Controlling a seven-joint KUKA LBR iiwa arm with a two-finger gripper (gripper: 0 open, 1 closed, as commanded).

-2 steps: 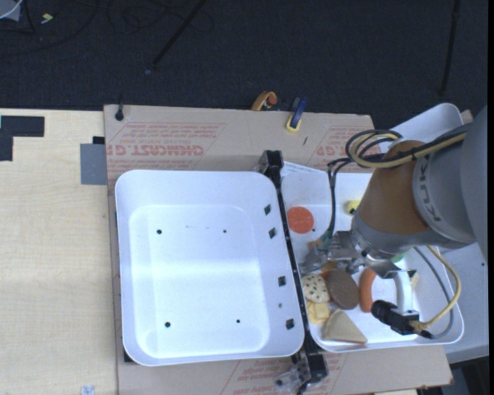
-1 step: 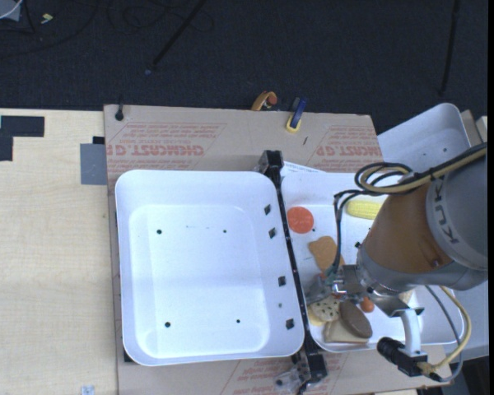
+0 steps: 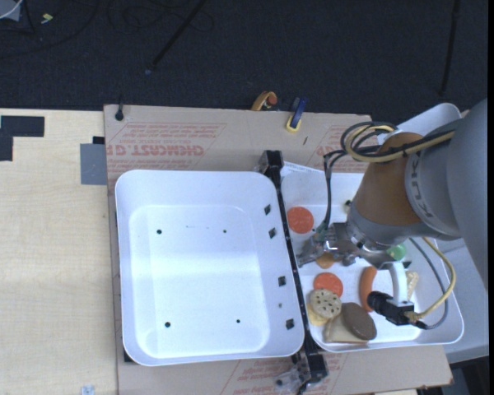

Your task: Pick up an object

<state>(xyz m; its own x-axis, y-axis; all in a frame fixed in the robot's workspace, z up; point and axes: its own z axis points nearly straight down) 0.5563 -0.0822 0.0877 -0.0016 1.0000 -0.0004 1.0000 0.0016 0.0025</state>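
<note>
The right bin (image 3: 453,332) holds several small food-like objects: an orange-red disc (image 3: 300,218) near its left wall, another orange-red round piece (image 3: 328,284), a pale cracker-like round (image 3: 323,305), a brown lump on a tan wedge (image 3: 351,325), and an orange sausage shape (image 3: 367,283). My gripper (image 3: 325,252) is low in this bin, between the two orange-red pieces, over a small brownish item. The grey arm with its orange band (image 3: 389,189) covers the bin's back right part.
The left bin (image 3: 140,189) sits beside the right one, with a black divider and clips (image 3: 281,235) between them. Both rest on a cardboard sheet (image 3: 189,134) on the wooden bench. Cables loop near the wrist (image 3: 362,142).
</note>
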